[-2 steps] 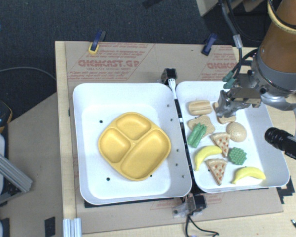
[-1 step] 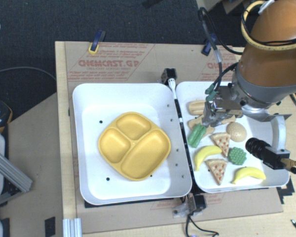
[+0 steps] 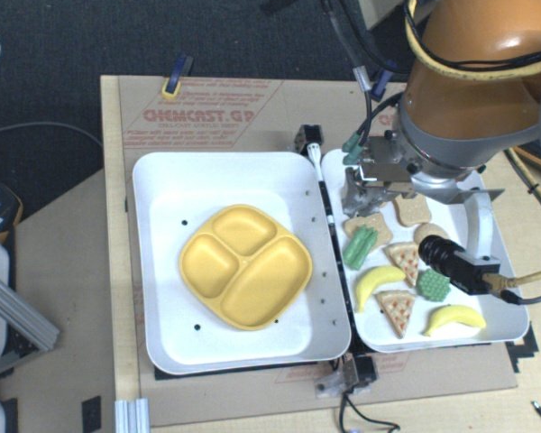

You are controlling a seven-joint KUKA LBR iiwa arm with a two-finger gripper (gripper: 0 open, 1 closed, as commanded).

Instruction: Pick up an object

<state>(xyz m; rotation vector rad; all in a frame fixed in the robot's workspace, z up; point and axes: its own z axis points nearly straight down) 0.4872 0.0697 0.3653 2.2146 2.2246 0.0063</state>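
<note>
The end effector point(image 3: 371, 190) hangs low over the far left corner of the right bin point(image 3: 508, 327), close to the wall point(image 3: 332, 233) where the two bins meet, so there is little room on that side; I cannot tell how it is set, because the big grey and orange arm point(image 3: 473, 70) covers much of it. Just below it lies a bumpy green toy pickle point(image 3: 360, 245) beside a flat tan cracker point(image 3: 375, 226), and it is not clear if the end effector touches either one. Farther toward the near rim are a curved yellow banana point(image 3: 377, 281), a pizza slice point(image 3: 397, 311) shaped like a triangle, and a second pizza slice point(image 3: 403, 259) next to it. A knobbly green broccoli point(image 3: 433, 285) sits to the right of those, and a second banana point(image 3: 455, 317) lies by the near right edge. The toys sit close together (they look like smooth plastic). A black tube point(image 3: 453, 264) sticks out over them. Far to the left of the end effector, the left bin point(image 3: 153, 269) holds a shiny yellow plate point(image 3: 245, 265) with three rounded sections, and lots of bare white floor is open all around it. Both bins rest on a brown cardboard sheet point(image 3: 207, 111) on the table point(image 3: 54, 52).
</note>
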